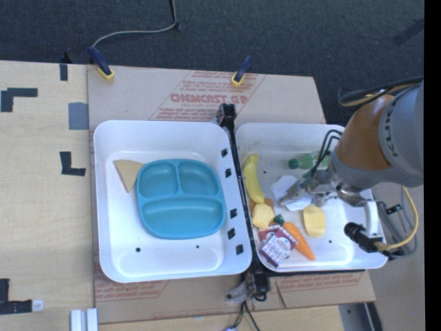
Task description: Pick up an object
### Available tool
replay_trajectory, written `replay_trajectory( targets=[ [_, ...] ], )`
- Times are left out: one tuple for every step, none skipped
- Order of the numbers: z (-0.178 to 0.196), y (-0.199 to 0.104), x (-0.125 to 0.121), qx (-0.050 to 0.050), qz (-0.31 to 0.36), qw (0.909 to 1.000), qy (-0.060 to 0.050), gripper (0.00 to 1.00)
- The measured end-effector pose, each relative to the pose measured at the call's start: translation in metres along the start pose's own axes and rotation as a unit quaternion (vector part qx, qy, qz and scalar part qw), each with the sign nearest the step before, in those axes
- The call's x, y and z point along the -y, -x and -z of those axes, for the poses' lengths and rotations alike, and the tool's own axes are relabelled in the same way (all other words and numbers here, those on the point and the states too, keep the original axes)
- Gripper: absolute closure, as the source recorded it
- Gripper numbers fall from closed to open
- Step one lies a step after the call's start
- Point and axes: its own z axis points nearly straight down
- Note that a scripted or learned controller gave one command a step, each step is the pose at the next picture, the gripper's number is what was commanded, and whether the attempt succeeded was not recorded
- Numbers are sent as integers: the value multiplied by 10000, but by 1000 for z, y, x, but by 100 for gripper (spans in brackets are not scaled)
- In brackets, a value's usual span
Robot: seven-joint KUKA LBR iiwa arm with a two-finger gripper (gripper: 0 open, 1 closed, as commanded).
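Right bin [275, 135], mid-pick | my gripper [301, 193] hangs over a white crumpled wrapper [284, 187] just right of the banana [252, 178] | grip: cannot tell | wrapper looks light, soft, crushable; I judge a pinch on its raised fold best.

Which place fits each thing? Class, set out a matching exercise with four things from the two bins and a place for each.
Things:
1. blue plate
2. banana
3. carrot
4. tan wedge

Places:
A. right bin, along the wall beside the divider
B. left bin, at the plate's left edge
C. middle of the left bin
D. right bin, near the front wall

Pairs: 1-C, 2-A, 3-D, 4-B
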Motion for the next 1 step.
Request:
replay_trajectory(
  targets=[
    [0,3,60,2,3,10000,14,0]
  ],
)
